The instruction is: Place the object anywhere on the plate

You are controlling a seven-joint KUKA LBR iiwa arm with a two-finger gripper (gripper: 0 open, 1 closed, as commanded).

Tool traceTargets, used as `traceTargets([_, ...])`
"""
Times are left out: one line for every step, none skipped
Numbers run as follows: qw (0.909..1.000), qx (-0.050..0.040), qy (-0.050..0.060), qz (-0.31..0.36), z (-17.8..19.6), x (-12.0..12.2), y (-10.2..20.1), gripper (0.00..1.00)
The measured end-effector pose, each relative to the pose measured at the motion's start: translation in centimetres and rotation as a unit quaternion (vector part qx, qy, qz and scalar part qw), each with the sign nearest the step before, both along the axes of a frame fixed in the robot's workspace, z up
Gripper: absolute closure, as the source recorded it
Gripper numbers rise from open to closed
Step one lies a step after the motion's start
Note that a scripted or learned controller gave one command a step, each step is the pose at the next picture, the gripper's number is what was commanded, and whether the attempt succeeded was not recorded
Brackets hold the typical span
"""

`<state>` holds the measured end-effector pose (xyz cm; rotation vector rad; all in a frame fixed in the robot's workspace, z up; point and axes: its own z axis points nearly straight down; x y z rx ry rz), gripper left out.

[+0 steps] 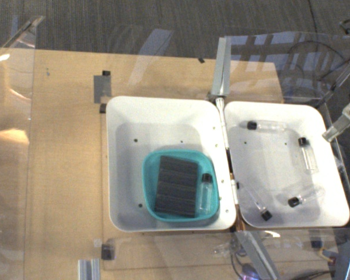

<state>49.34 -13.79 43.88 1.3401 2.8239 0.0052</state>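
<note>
Nearest, in the right bin (332, 214), two clear vials lie on the floor by the near wall. One (258, 206) is slanted with its black cap toward the near edge. The other (303, 198) is just beside it to the right, with its cap pointing left.

At about the same depth, the left bin (119, 214) holds the teal plate (150, 206). A dark ridged block (176, 185) takes up most of the plate. A fifth vial (206, 194) lies along the plate's right side, cap away from the camera, just beside the block. Judged from this, one object is already on the plate.

Farther back in the right bin, a third vial (308, 156) lies lengthwise near the right wall. A fourth (268, 126) lies crosswise by the far wall, its cap to the left.

At the right edge, the gripper (340, 128) hangs over the bin's far right rim. I cannot tell whether it is open or closed, and nothing shows in its hold.

The vials look light, stiff and smooth, probably glass or hard plastic, so they are likely to roll and slip. The best hold is probably across the middle of the barrel, squeezing at right angles to its length. The cap end may give more friction. The third vial lies closest to the gripper and well apart from the others. The two near ones lie close together.
</note>
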Motion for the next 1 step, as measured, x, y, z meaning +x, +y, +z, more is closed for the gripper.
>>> traceTargets([0.9993, -0.0016, 0.001, 0.038, -0.06, -0.46, -6.81, 0.00])
